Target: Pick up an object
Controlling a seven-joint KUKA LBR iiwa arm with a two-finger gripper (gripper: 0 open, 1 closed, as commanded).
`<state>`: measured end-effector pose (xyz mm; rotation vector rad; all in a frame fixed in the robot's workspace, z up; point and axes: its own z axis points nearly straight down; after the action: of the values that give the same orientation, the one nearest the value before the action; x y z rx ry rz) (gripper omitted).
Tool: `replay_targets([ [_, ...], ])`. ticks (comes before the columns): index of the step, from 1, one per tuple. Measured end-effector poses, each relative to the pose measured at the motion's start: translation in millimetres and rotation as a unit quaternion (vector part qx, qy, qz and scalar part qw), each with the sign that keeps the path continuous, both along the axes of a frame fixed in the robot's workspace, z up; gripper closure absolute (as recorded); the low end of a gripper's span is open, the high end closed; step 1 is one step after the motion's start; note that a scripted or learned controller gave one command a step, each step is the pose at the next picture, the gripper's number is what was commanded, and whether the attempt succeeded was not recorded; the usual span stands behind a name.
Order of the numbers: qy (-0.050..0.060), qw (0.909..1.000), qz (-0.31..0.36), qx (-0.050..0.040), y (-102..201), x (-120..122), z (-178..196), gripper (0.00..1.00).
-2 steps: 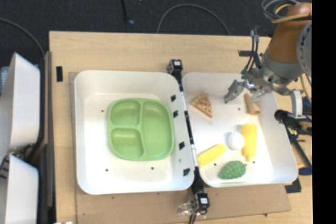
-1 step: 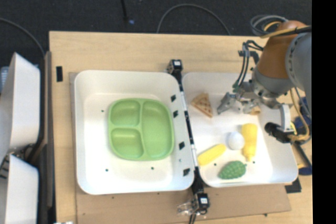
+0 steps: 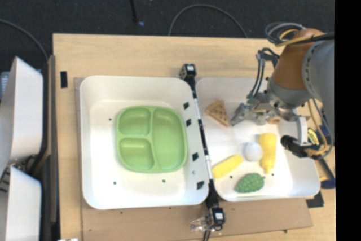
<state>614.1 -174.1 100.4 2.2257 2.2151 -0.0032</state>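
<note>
Far left, off the bench, white boxes [image 3: 22, 115] stand at the view's edge. The wooden bench [image 3: 130, 53] carries two shallow white bins side by side. Left bin [image 3: 96, 189] holds one thing — a green divided plate [image 3: 151, 139] w/ three compartments, lying flat near the bin's middle. A row of black clips [image 3: 194, 121] runs down the seam btwn the bins.

Right bin [image 3: 217, 90] holds the loose objs. Nearest the seam, toward the bin's far side, a tan wedge-shaped piece [image 3: 218, 113] lies flat. Toward the near side, a short yellow piece [image 3: 227, 166] lies tilted, close to the seam. Just right of it and nearer the front wall sits a bumpy green obj [image 3: 249, 183]. Above that, a small white ball [image 3: 252, 150] rests touching, or nearly touching, a longer yellow obj [image 3: 268, 152] that stands roughly along the bin's depth.

The gripper [image 3: 252, 112] hangs over the far half of the right bin, right of the tan wedge and above the ball; its metal fingers [image 3: 240, 114] look spread apart w/ nothing btwn them. The arm [image 3: 304, 73] — orange band, grey body — comes in from the right over the bin's far right corner, cables looping around it.
</note>
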Motion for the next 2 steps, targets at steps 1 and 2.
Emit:
replay_targets([
  [1,-0.003,1.0000,-0.001,-0.0004,-1,1,13,1.00],
  [2,-0.004,1.0000,0.003,0.0002,1,10,73,1.00],
])
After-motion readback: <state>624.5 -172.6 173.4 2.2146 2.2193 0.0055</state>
